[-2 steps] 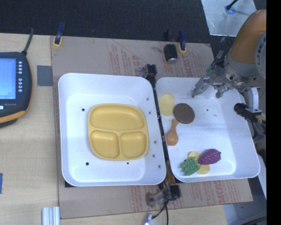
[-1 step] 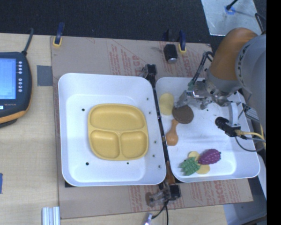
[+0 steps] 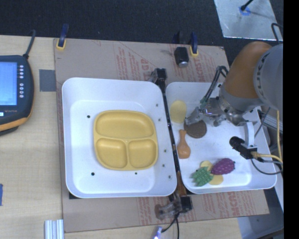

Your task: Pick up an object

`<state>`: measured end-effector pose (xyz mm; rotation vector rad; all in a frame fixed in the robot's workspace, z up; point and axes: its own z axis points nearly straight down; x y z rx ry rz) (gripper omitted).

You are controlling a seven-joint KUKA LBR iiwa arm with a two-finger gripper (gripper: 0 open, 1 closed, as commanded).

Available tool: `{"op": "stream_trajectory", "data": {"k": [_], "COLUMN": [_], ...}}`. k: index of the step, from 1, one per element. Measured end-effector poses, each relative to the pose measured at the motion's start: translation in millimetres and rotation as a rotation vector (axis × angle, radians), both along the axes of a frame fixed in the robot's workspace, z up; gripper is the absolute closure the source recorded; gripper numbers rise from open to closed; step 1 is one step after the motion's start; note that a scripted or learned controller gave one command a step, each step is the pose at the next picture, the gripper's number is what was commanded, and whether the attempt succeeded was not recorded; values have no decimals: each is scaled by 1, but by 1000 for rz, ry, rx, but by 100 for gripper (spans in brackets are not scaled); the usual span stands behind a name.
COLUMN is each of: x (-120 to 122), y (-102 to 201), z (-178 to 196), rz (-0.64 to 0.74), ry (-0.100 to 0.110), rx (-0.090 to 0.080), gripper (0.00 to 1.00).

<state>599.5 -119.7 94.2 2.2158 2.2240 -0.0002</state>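
Your arm (image 3: 251,81) reaches in from the right, bent low over the right bin (image 3: 261,183). Its gripper (image 3: 195,117) sits just above a brown disc (image 3: 195,129) (beside the pale yellow piece (image 3: 178,111)); whether it grips anything, you cannot tell.

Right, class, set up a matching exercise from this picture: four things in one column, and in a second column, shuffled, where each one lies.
Things:
1. yellow divided tray
2. purple grapes
3. handheld screen
4. brown disc

Places:
A. on the bench, beyond the left bin's left side
B. near corner of the right bin, beside a green toy
C. middle of the left bin
D. right bin, just under the gripper

Pairs: 1-C, 2-B, 3-A, 4-D
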Motion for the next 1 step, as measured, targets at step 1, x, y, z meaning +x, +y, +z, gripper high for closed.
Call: {"op": "stream_trajectory", "data": {"k": [1], "x": [-3], "y": [18], "z": [-2], "rz": [2], "ry": [7], "rx": [1], "gripper": [0]}}
